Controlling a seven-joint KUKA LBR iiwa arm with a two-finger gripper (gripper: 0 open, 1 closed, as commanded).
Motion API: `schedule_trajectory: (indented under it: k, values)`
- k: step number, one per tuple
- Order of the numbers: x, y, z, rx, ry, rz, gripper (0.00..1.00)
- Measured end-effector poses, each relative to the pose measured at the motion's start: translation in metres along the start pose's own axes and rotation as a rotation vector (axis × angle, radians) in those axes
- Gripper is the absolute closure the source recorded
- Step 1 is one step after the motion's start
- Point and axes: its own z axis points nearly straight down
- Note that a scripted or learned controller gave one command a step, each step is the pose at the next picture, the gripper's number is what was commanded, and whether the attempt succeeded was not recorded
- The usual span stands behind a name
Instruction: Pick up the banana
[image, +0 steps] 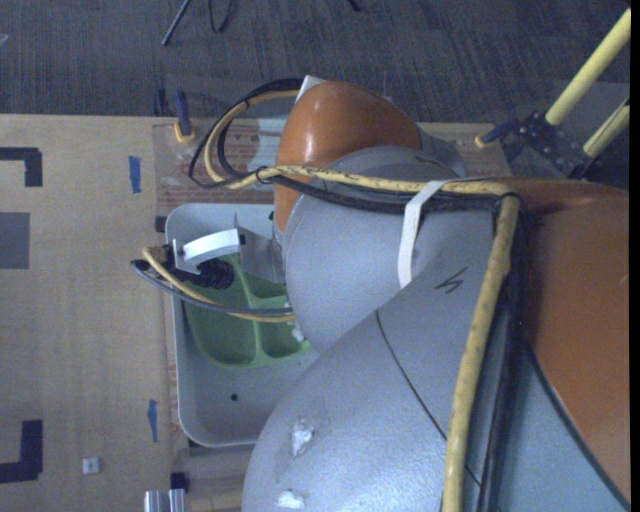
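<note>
Closest to the lens, most of the right and lower view is taken up by the grey arm (400, 340), with its orange band (340, 125) seen above the wrist and a yellow cable (478, 340) strung along its casing. Beyond it, a white bin (200, 405) is set on the wooden tabletop (80, 300), and much of that bin is covered by the arm. A green divided tray (232, 338) is seen lying inside the bin, against its upper half, partly overlapped by the wrist. The gripper (250, 262) is lowered over the tray's upper edge; whether it is spread or pressed together cannot be told. Where the banana lies cannot be told either. Blue tape strips (135, 172) and black corner marks (25, 165) are fixed to the tabletop left of the bin.
</note>
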Motion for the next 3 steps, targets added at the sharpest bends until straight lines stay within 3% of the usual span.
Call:
schedule_trajectory:
  k: [1,2,3]
  values:
    - [-0.028,-0.007,-0.022,0.0,-0.004,-0.234,1.0]
    - [-0.028,-0.007,-0.022,0.001,-0.004,-0.234,0.0]
    - [-0.035,0.024,0.089,0.004,-0.007,-0.339,0.0]
